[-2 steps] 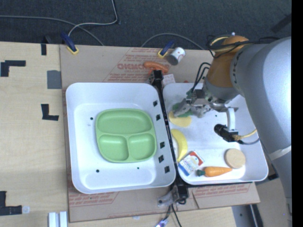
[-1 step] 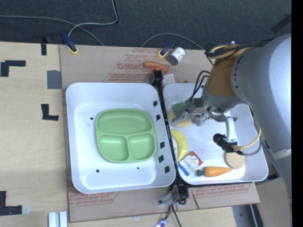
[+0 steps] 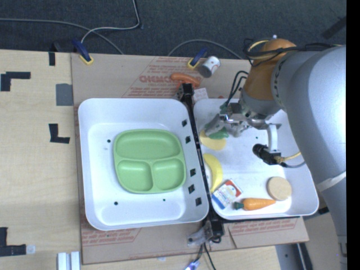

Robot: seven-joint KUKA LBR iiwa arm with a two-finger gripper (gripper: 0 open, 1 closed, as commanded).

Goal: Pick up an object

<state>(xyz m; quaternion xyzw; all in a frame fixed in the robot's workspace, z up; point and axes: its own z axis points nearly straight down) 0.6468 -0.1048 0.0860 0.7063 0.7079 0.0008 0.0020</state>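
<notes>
My gripper is low over the upper left part of the right bin, coming in from the right. A small green thing lies right under its tip, on top of a pale yellow piece. Whether the green thing is gripped cannot be made out. Further down the bin's left wall lies a yellow banana. Along the bin's front are a small red, white and blue packet, an orange carrot and a round tan disc.
The left bin holds a green divided plate. Behind the bins, on the cardboard, lie an orange piece and a small silver cylinder. A black clip strip runs along the wall between the bins.
</notes>
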